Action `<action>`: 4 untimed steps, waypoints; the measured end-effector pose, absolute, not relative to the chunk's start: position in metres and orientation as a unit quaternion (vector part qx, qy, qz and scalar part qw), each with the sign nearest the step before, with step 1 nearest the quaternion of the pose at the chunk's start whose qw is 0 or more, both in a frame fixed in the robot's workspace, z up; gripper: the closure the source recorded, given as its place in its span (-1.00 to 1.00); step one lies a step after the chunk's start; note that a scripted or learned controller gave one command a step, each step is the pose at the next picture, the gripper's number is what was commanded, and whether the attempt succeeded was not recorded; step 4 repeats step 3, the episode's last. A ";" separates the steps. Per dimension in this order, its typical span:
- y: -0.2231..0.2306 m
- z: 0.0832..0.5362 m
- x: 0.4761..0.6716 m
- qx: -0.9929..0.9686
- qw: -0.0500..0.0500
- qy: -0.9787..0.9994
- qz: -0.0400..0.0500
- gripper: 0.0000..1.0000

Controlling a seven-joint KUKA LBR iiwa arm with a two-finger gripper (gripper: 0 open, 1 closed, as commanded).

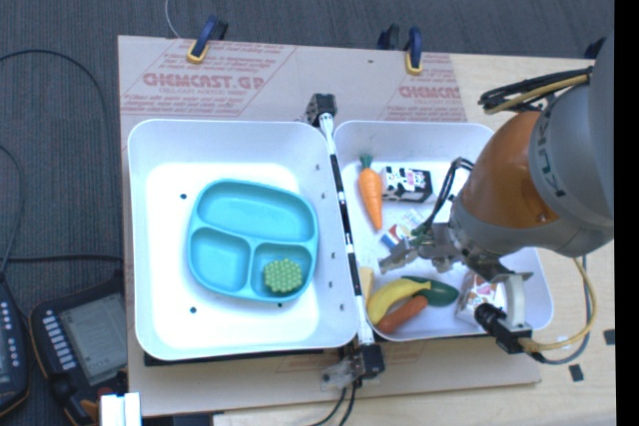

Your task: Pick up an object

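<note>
On bench (250, 80) over grey carpet, gripper (409, 252) low in right bin (439, 129), between far carrot (371, 197) and near banana (391, 295) (open or closed: cannot tell), nothing visibly held, so probably grasp and lift both left.

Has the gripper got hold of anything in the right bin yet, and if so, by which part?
Cannot be told. The gripper sits low in the right bin, just above the banana, but nothing shows between its fingers.
</note>
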State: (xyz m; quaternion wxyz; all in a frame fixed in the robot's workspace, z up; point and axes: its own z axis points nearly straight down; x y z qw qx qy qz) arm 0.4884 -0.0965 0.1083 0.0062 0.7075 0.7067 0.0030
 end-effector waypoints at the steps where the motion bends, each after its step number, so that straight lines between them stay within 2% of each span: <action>1: -0.096 0.118 0.489 0.708 0.006 0.707 0.003 1.00; 2: -0.096 0.118 0.489 0.707 0.006 0.707 0.003 -1.00; 3: -0.101 0.088 0.485 0.707 0.001 0.707 0.001 -1.00; 4: -0.101 0.088 0.485 0.707 0.001 0.707 0.001 -1.00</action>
